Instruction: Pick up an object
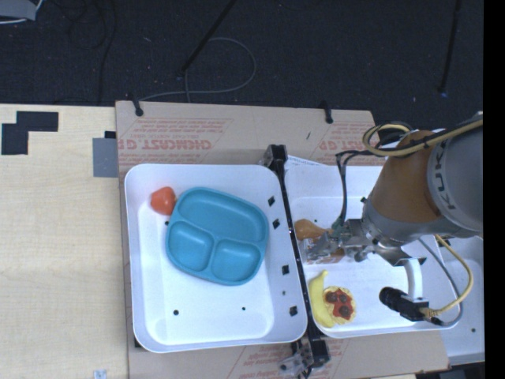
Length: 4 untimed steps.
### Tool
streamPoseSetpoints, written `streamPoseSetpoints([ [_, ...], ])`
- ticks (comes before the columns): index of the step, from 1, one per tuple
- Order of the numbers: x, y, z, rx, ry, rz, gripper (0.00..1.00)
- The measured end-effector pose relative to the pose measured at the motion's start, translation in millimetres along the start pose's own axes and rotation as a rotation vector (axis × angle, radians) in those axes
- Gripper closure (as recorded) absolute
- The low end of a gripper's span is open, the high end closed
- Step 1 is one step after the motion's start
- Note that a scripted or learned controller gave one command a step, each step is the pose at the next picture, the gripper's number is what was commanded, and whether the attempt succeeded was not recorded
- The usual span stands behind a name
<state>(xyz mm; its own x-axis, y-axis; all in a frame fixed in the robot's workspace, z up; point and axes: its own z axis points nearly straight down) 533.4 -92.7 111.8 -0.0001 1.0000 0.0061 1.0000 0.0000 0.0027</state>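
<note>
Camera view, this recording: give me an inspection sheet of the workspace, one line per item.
Surface: two white bins, left bin and right bin, side by side on cardboard.
Job's things: orange-red ball beside blue divided plate in the left bin; yellow banana, small pizza slice and brown piece in the right.
Clutter: nothing seen.
Grippers: gripper low in the right bin near the brown piece; finger state unclear.
Cables: black cables on the dark floor.
Surroundings: wooden benchtop at left.
</note>
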Motion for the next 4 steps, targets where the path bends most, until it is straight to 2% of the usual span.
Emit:
streamPoseSetpoints([
  [1,-9,3,-17,-0.014,-0.016,0.008,1.00],
  [2,-3,11,-72,0.002,-0.006,-0.001,1.00],
  [3,-8,13,-114,0.002,-0.006,0.000,1.00],
  [4,0,13,-161,0.001,-0.006,-0.001,1.00],
])
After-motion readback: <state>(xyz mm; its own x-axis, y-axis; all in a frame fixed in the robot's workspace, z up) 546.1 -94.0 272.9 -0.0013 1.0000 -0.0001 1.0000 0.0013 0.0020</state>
